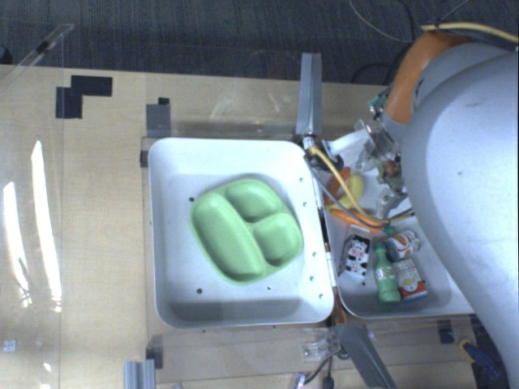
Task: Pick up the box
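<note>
Fingers [388,186] reach down into the right bin [358,300], arm [462,177] arched overhead.

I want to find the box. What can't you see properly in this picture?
- Right bin: the grey arm covers most of it.
- Gripper: open or shut, too cluttered to tell.
- Small carton beside the green bottle: print too small to read.
</note>
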You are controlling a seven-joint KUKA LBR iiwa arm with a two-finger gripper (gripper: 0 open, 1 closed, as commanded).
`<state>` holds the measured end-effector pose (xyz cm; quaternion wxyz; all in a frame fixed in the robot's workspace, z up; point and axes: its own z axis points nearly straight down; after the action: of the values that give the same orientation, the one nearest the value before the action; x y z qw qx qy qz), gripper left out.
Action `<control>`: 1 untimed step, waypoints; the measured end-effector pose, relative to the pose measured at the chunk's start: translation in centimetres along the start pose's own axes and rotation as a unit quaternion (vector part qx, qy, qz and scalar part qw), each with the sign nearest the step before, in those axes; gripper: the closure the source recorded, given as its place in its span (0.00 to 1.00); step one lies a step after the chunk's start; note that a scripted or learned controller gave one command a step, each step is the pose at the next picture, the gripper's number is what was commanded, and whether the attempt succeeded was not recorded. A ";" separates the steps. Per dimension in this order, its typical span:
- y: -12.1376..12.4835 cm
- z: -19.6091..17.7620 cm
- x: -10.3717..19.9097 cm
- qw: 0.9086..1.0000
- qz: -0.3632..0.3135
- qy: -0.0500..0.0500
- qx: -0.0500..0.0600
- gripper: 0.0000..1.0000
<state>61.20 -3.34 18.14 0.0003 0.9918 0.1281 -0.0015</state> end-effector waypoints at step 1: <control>0.5 0.0 -10.9 0.994 -0.113 0.001 0.001 0.00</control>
<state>50.78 -6.56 18.20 -0.0005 0.9708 0.2397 -0.0008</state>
